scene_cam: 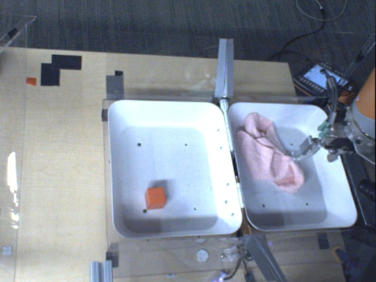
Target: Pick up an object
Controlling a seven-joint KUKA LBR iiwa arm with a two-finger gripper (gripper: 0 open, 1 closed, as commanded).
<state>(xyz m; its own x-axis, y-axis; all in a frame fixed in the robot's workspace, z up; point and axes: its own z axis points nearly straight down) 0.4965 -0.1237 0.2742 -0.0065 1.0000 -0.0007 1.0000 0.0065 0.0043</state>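
Pink cloth [270, 151] is lying bunched in the right bin [329, 216], so I am bringing my hand [296, 153] in from three o'clock, grip unclear.

A grey robot arm with an orange band above its wrist reaches in from the right edge of the view, its bulky wrist section sitting at mid-height in the frame. From the wrist, the hand [298, 152] stretches leftward and slightly downward, ending in slim metallic fingers [302, 149] that taper toward a point. The fingertips are too small and blurred to tell how far apart they stand, and thin cables run up along the wrist toward the top right.
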